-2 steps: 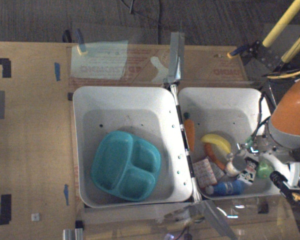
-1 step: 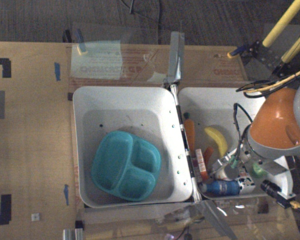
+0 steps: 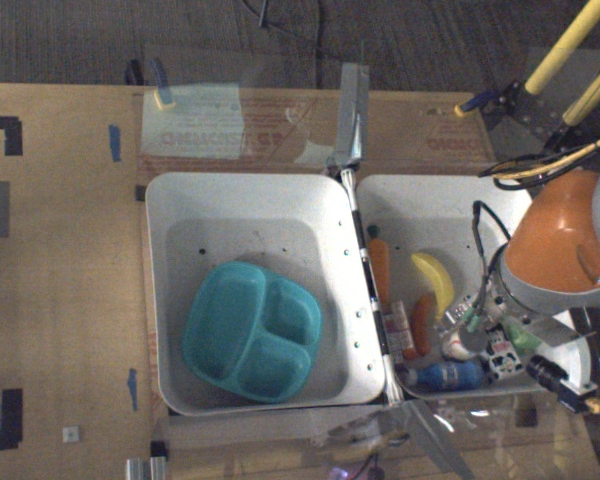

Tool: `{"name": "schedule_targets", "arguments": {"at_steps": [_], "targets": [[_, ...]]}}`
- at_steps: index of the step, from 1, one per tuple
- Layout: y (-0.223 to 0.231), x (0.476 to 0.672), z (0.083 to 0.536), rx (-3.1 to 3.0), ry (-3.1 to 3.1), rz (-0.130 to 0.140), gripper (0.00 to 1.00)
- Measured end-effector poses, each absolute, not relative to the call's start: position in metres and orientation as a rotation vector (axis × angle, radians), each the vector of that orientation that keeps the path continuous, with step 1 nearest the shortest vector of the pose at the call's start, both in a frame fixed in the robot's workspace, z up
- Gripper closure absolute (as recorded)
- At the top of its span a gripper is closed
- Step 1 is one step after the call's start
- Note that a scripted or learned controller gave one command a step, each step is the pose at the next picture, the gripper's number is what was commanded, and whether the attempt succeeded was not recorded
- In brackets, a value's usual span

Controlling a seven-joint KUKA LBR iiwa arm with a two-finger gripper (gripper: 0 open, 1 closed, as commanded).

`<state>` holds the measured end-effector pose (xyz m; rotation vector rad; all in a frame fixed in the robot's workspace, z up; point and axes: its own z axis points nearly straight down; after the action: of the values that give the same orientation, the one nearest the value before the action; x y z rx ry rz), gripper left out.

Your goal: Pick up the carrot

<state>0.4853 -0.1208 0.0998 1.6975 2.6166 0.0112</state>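
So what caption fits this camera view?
Robot arm over right bin with carrot and banana; teal plate left.

The right white bin (image 3: 420,196) is bare along its far edge. Toward its near edge, a yellow banana (image 3: 436,280), a blue bottle (image 3: 450,375) and small packets crowd together. The orange carrot (image 3: 380,268) lies against the bin's left wall, the grey-and-orange arm (image 3: 555,248) overhanging the right side.

plate (image 3: 252,331) in left bin (image 3: 170,268), carrot (image 3: 380,268) in right bin (image 3: 420,203)
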Motion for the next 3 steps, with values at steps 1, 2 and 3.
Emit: {"name": "schedule_targets", "arguments": {"at_steps": [1, 2, 3], "targets": [[-0.107, 0.527, 0.153, 1.607, 2.696, 0.002, 1.0], [-0.131, 0.484, 0.184, 1.389, 2.819, 0.001, 1.0], [-0.131, 0.484, 0.184, 1.39, 2.818, 0.001, 0.0]]}}
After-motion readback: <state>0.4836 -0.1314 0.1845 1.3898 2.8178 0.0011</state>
